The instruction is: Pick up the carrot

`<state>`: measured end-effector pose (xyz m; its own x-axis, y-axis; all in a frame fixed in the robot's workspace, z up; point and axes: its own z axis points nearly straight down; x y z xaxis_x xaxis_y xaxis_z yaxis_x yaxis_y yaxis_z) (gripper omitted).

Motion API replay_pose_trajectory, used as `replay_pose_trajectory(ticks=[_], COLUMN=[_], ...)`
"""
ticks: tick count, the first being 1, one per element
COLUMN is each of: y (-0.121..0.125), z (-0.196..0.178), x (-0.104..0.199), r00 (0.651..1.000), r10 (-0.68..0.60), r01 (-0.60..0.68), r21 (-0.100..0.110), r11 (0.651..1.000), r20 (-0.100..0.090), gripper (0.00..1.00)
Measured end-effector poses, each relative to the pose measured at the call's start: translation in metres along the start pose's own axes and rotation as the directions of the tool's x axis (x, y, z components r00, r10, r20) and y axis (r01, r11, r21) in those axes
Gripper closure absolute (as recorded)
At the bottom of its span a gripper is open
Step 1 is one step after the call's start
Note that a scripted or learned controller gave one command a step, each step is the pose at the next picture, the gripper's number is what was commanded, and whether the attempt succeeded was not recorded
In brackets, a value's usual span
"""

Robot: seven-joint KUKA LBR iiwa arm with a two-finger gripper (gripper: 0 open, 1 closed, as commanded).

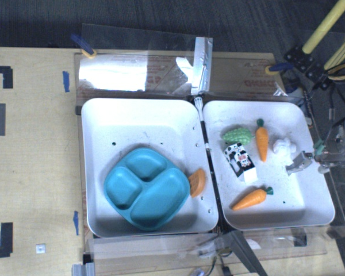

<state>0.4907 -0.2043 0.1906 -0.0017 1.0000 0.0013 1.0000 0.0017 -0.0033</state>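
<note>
We saw two small orange plastic carrots [261, 143] lying loose in the right white bin [319, 209], easy to reach, but we could not tell if the metal end effector [302, 162] nearby was open or closed.

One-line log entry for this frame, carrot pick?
task: pick carrot | gripper: right edge of right bin, nothing visibly held | carrots: upright one, lower one, both in right bin | left bin: blue plate

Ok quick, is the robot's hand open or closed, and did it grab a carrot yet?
Hand: cannot tell if open or closed; it sits at the right bin's right side, with no carrot in it.
</note>
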Motion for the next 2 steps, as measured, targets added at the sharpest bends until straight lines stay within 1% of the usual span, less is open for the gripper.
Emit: replay_pose_trajectory(ticks=[1, 2], y=[0.06, 0.124], z=[0.085, 0.105], x=[0.061, 0.056], r00=[0.989, 0.999], r10=[0.15, 0.054], r01=[-0.15, -0.054], r21=[-0.004, -0.006], r11=[0.989, 0.999], r20=[0.002, 0.001], gripper=[0.0, 0.0])
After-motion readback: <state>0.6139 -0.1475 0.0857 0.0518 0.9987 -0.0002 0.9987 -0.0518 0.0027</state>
